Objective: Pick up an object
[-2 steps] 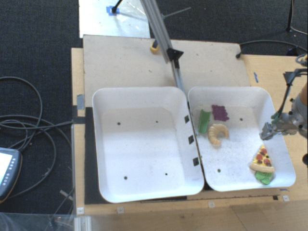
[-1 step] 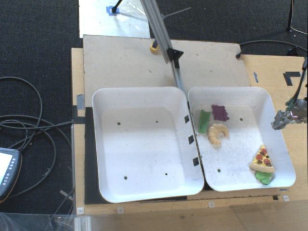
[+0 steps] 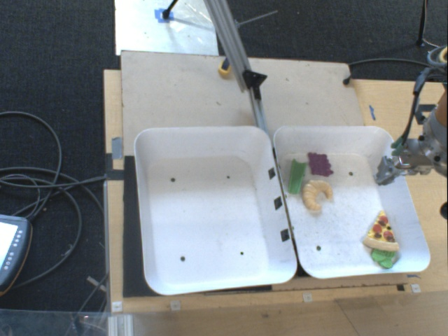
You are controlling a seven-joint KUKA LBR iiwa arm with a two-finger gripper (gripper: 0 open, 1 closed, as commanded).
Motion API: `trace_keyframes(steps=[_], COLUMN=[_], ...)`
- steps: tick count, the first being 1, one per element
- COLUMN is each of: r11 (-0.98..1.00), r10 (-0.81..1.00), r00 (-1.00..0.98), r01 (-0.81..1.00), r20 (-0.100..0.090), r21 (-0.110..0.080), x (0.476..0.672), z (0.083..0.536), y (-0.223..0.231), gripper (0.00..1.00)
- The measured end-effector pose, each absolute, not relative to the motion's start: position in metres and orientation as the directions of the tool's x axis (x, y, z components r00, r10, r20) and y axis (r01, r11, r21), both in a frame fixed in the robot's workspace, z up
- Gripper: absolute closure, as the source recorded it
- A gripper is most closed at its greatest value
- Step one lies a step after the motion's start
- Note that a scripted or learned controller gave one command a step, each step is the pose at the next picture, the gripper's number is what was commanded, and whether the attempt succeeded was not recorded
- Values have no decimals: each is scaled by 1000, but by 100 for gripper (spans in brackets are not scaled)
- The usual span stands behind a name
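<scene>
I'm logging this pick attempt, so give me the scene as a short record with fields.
left bin: no objects seen inside
right bin: holds every object
objects: green piece, purple piece, croissant, pizza slice
pizza slice: near front right corner, resting on another green item
gripper: over right bin's right edge
held object: none seen

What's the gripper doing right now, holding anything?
Gripper: over the right bin's far right rim; open or closed cannot be told, nothing seen held.
</scene>
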State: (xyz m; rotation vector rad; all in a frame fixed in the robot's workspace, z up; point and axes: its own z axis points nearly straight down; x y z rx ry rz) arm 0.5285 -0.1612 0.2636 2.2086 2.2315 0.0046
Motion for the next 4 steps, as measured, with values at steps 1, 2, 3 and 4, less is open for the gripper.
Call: trace_keyframes(steps=[1, 2, 3, 4], r11=[11, 10, 10, 12], r10=[1000, 1000, 1000, 1000], r00=[-11, -10, -10, -12], r01=[1000, 1000, 1000, 1000], r20=[2, 2, 2, 3], r21=[3, 1, 2, 0], x=[529, 538, 533, 532], z=[269, 258, 251, 240], y=[-110, -61, -16, 45], gripper=[100, 100, 100, 100])
